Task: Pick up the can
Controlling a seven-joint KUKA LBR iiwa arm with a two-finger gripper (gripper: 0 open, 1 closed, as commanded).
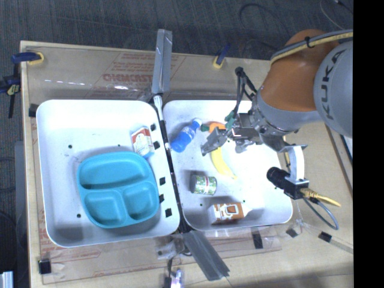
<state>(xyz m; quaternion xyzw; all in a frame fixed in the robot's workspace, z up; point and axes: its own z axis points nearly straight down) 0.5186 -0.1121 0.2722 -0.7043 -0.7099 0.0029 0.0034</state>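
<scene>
The can (204,183) has a green label and silver ends. It lies on its side near the middle of the right bin (264,212). My gripper (227,144) hangs above the bin's upper middle, over the top end of a banana (223,162), up and to the right of the can and apart from it. Its fingers (212,143) are spread open with nothing between them.
A blue bottle (184,135) and a small orange item (214,126) lie to the left of the gripper. An orange box (228,211) sits below the can. The left bin (60,131) holds a blue divided tray (118,188) and a small red-and-white carton (141,141).
</scene>
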